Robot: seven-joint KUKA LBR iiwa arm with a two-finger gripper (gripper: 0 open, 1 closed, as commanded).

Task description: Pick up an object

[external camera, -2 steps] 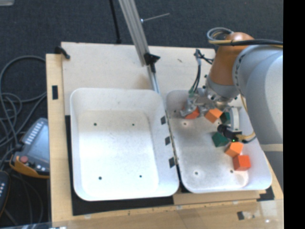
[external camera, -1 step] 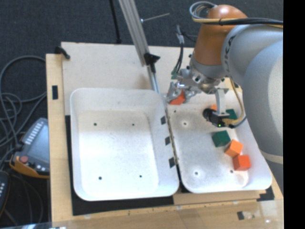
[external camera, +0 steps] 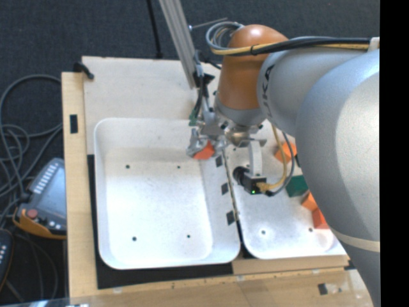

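Observation:
My gripper [external camera: 206, 147] hangs over the upper right corner of the left bin [external camera: 153, 248], near the rim it shares with the right bin [external camera: 281, 251]. A small orange object [external camera: 203, 151] sits between its two grey fingers, which are shut on it. The orange band and wrist of the arm [external camera: 246, 75] rise just above and hide the upper part of the right bin. More pieces lie in the right bin: an orange one [external camera: 285, 151], a green block [external camera: 296, 185], another orange piece [external camera: 309, 201] and a red-orange one [external camera: 319, 219], partly hidden by the arm.
A slanted aluminium post [external camera: 179, 31] stands behind the bins, close to the wrist. Cables and a teach pendant [external camera: 41, 197] lie on the floor left of the bench. A black cable with a green light [external camera: 254, 185] hangs off the gripper over the right bin.

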